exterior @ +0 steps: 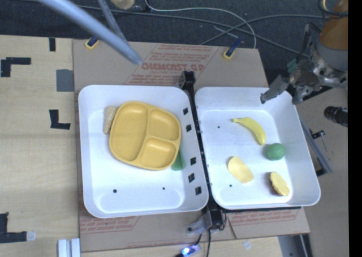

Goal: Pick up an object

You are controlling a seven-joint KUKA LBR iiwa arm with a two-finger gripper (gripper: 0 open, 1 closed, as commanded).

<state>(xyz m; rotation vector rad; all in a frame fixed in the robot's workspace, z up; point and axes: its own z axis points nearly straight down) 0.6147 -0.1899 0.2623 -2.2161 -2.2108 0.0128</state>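
Observation:
The right bin (pixel 300 137) holds a yellow banana (pixel 251 129), a green ball (pixel 275 151), a pale yellow oval piece (pixel 240 169) and a small yellow-orange piece (pixel 279 183). My gripper (pixel 272 93) hangs over the bin's far right corner, up and to the right of the banana and apart from every object. Nothing shows in its grasp.
In the left bin (pixel 90 154) lies a yellow divided plate (pixel 145 135). A tan piece (pixel 108 119) pokes out from under its left rim and a green piece (pixel 178 162) from under its right. A black hinge strip (pixel 195 154) runs between the bins. Cables cross the back.

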